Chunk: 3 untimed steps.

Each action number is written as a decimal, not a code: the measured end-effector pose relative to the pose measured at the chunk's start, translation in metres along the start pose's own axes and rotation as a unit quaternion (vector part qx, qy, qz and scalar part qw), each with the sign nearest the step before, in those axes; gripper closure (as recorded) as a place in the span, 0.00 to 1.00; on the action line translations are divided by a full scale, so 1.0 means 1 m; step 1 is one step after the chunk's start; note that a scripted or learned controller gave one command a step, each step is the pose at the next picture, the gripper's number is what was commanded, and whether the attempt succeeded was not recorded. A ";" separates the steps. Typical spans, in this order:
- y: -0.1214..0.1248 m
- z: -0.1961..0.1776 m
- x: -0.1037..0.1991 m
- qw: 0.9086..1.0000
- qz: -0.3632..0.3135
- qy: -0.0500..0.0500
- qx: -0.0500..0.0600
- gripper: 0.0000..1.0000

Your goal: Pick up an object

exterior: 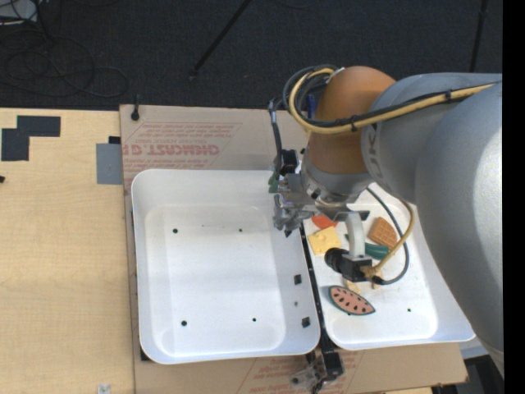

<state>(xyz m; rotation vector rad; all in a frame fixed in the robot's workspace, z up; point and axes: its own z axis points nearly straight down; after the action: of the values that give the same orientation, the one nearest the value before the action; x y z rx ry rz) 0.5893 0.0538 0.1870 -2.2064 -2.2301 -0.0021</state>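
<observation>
The jaws hang over the right bin's left rim near its far corner (whether they are open or closed, I cannot tell), with the yellow wedge lying just beside them in that bin and the watermelon slice nearer its front edge.

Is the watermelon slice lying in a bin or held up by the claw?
Lying in a bin. The watermelon slice rests flat on the floor of the right bin, well below the claw.
</observation>
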 end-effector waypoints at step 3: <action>0.053 0.002 -0.044 1.000 0.005 -0.002 0.003 1.00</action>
<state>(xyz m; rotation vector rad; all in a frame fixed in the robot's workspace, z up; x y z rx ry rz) 0.6426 0.0102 0.1844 -2.2185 -2.2178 0.0091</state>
